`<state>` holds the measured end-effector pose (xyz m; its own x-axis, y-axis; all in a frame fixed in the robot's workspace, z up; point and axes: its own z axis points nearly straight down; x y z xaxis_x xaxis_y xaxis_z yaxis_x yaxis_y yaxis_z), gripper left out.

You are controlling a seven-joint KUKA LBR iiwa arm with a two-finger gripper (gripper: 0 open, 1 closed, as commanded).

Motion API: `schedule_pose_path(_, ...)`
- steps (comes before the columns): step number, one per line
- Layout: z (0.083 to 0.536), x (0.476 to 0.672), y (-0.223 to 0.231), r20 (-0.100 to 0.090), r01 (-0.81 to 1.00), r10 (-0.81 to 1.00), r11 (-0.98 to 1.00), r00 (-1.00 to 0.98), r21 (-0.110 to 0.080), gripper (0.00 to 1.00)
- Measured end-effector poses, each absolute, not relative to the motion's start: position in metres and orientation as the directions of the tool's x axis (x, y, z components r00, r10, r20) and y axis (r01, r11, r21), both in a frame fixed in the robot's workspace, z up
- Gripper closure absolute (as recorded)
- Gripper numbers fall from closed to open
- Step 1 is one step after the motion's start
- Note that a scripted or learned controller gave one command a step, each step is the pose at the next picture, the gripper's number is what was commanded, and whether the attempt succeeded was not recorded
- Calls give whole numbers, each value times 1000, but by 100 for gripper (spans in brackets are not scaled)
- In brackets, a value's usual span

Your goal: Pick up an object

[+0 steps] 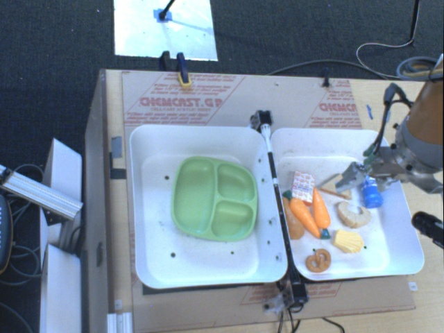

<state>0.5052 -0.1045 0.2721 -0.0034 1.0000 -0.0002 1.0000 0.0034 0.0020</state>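
White shallow plastic bin on the left [149,255] holds one item: a pale green plastic plate with three compartments [214,198], lying flat near the bin's middle. A second white shallow bin on the right [399,255] sits just beside it, the two rims touching along a dark seam. Both rest on a worktop covered with printed brown cardboard [208,99].

Right bin contents, clustered left of centre: a small red-and-white printed packet [302,185] at the far left of the cluster; two orange toy carrots [312,214] side by side just nearer than the packet; a yellow toy corn piece [348,241] to their right; a brown toy pretzel [318,261] nearest the bin's front edge; a pale round bread slice [354,215] beyond the corn; a tan wedge-shaped toy slice [334,185] at the far side.

Grey arm with an orange band enters from the right. Its gripper [362,179] sits low over the right bin, just beside the wedge and bread slice. A blue cylindrical object [372,193] shows right below the gripper; whether it is pinched cannot be told. State of the fingers: cannot tell, blurred against the bin.
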Motion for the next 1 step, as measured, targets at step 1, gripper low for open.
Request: schedule_pose_path(1, 133, 513, -100, 1, 1000, 1000, 1, -1, -2, 0)
